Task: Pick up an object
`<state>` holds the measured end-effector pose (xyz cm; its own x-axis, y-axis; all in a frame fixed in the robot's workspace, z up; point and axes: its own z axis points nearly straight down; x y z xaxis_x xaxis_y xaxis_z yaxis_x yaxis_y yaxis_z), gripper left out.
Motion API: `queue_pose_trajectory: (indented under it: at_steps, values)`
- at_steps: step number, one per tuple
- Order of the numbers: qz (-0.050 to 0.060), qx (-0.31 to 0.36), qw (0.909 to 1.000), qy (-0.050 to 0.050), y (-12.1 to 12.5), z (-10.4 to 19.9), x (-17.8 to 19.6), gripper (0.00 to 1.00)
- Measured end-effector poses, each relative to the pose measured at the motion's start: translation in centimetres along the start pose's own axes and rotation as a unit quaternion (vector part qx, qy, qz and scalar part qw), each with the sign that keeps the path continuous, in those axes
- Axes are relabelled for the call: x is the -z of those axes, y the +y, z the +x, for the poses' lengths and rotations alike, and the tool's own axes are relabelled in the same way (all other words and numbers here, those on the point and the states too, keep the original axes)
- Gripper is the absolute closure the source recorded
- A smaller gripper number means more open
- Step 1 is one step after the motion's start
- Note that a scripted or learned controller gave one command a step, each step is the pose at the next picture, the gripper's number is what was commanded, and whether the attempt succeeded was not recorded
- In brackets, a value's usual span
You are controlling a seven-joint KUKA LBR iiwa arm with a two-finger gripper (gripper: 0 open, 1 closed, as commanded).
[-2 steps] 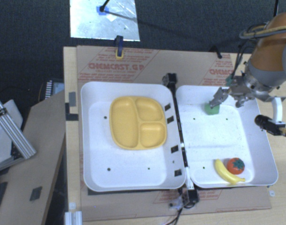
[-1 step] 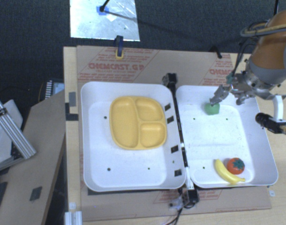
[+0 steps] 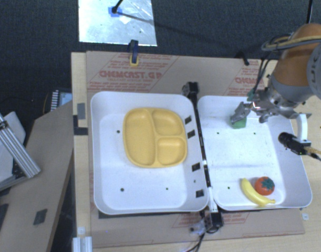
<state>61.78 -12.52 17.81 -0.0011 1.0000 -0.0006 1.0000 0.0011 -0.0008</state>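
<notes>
A small green block [image 3: 238, 122] lies near the back left of the right bin [image 3: 255, 151]. My gripper [image 3: 243, 111] hangs right over it, its tip at the block's top edge, and the view does not settle whether they touch. The grey arm with its orange band [image 3: 302, 41] comes in from the upper right. A yellow banana [image 3: 253, 193] and a red-orange round fruit [image 3: 264, 185] lie together at the right bin's front right corner.
A yellow divided plate [image 3: 154, 137] sits in the middle of the left bin [image 3: 105, 156]. Black clips [image 3: 194, 135] run along the ridge between the bins. A black cable fitting [image 3: 291, 142] hangs over the right bin's right side.
</notes>
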Motion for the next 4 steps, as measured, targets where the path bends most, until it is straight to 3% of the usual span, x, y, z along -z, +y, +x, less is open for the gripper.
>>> queue_pose_trajectory:
  at_steps: [2, 3, 4]
  values:
    - [0.001, -0.001, 1.0, 0.0, 0.5, 0.1, -9.5, 0.0]
    - [-0.003, -0.001, 1.0, 0.0, 0.7, 0.1, -8.1, 1.0]
    - [-0.005, 0.001, 1.0, 0.0, 1.0, 0.0, -1.6, 1.0]
